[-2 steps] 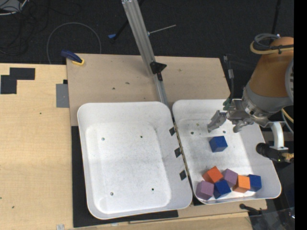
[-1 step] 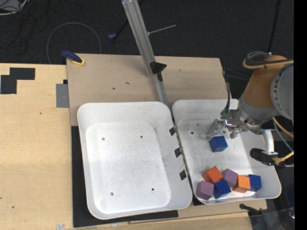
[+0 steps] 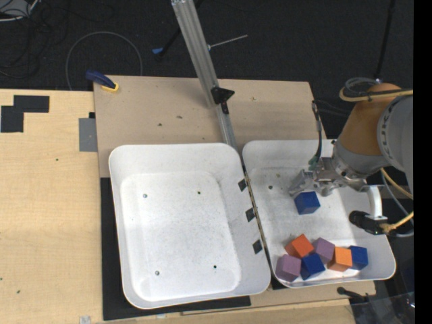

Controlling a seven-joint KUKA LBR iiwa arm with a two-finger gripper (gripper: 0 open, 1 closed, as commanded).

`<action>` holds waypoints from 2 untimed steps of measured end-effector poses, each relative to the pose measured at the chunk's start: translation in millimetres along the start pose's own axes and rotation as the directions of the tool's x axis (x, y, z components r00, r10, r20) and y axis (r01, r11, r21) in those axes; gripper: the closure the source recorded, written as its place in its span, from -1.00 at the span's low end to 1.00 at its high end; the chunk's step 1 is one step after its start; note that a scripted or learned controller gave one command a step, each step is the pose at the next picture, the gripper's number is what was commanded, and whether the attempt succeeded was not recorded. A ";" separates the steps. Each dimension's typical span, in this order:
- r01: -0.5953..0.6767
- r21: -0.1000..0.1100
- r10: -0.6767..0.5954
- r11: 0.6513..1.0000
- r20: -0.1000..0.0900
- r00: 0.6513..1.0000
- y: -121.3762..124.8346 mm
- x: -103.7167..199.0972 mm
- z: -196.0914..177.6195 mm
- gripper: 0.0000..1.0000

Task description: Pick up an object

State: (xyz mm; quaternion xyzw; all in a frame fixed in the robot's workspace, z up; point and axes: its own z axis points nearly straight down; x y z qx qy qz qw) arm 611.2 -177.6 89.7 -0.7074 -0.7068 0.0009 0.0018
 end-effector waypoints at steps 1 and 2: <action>-0.002 0.001 0.002 1.000 0.000 1.000 -29.2 6.8 -18.2 -1.00; 0.003 -0.003 -0.003 1.000 0.001 1.000 -0.7 26.4 -0.3 -1.00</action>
